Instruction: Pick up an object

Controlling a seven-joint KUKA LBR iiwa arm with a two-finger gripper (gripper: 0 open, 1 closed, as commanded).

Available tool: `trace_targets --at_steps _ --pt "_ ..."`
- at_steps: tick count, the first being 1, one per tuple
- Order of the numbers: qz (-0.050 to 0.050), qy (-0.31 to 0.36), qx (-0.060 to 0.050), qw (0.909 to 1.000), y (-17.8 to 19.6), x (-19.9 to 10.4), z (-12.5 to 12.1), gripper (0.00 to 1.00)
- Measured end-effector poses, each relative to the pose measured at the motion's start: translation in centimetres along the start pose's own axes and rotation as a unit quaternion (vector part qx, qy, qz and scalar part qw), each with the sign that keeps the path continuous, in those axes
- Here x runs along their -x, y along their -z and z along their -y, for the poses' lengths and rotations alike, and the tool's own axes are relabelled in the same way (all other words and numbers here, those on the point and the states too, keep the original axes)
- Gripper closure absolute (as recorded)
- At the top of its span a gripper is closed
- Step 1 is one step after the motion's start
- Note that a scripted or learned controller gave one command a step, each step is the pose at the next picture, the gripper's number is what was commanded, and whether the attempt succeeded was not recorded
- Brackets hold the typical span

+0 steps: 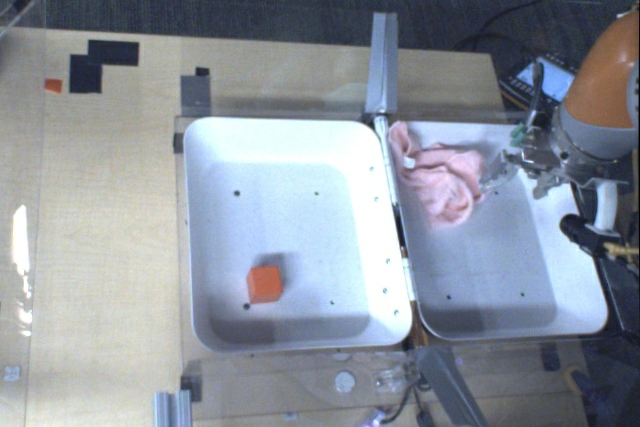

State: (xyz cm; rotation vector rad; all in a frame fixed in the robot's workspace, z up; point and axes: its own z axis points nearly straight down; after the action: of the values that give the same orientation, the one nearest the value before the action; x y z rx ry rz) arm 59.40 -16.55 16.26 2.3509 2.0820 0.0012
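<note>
- Two shallow white bins side by side on the wood bench; left bin (300,155), right bin (500,295), with a grey metal divider rail (383,65) rising at the seam between them.
- Pink cloth (440,180) lies crumpled in the right bin's upper-left corner, one lobe pushed up against the wall by the seam. Likely the pick target, since the arm is right beside it.
- Orange block (265,284) sits alone on the left bin's floor, lower-left area, apart from all walls. Easy to reach from above, but well away from the arm.
- Arm (605,85) comes in from the right, orange band over the right bin's upper-right edge.
- Gripper (497,173) is low over the right bin, its tip at the cloth's right edge, touching or just beside it; can't separate the two at this resolution.
- Whether it is released, clenched or grasping the cloth: cannot tell, the tip is too small and blurred against the fabric.
- Judgement: the low, sideways reach suits pinching a fold on the cloth's free side, not the side jammed against the wall.
- Room: the right bin's floor below and right of the cloth is open, so there's space to drag or lift that way. The seam wall and top wall crowd the cloth's left and top, a poor approach.
- Risk: soft fabric may slip out of a shallow pinch.
</note>
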Motion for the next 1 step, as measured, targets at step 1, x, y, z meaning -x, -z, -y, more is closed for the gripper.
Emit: trace_targets --at_steps 1 --pt "0.001 0.092 0.007 0.9957 -7.03 -1.94 -3.13 0.0"
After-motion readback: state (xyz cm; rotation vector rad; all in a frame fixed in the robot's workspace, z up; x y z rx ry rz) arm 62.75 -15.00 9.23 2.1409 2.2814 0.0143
